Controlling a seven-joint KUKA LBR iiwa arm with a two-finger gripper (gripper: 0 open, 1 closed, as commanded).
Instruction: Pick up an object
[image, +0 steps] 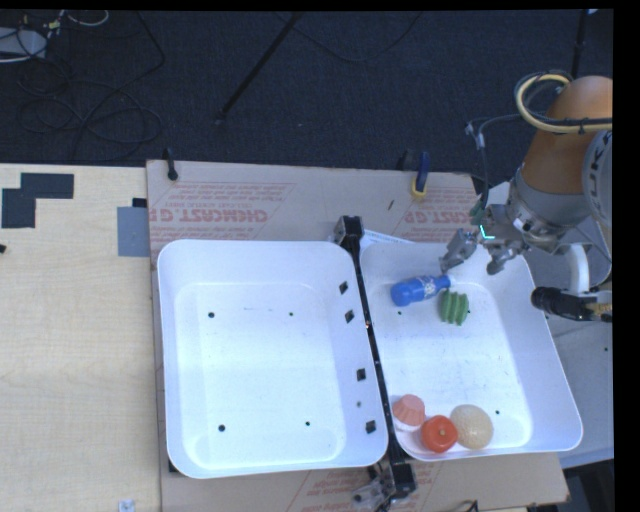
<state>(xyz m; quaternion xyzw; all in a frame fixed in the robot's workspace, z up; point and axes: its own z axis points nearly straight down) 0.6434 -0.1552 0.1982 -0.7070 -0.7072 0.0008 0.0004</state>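
Note:
In the right bin (540, 370) a blue bottle-shaped object (418, 290) lies near the far left corner, with a green ridged object (454, 307) just right of it. At the near edge sit a pink piece (408, 409), a red tomato-like ball (438, 433) and a pale yellow ball (472, 425). My gripper (478, 256) hangs over the bin's far edge, above and right of the blue object, its two fingers spread apart with nothing between them.
The left bin (190, 300) lies beside the right one, with a black divider strip (362, 350) between them. Both rest on cardboard (250, 205). A clamp (420, 175) stands at the cardboard's far edge. Cables loop above the arm's orange band (575, 110).

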